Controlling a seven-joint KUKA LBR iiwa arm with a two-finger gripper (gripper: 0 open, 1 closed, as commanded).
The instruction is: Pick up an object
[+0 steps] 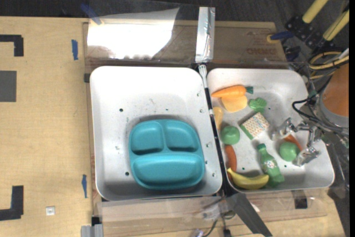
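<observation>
Over the right bin (321, 175) you see the claw (298, 144) spread open, holding nothing, with a green ball (288, 151) lying between its fingers on the floor

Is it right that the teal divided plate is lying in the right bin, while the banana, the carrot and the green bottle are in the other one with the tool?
Not quite. The camera view shows the teal divided plate in the left bin, not the right. The rest holds: the banana, carrot and green bottle lie in the right bin, where the tool is.
</observation>
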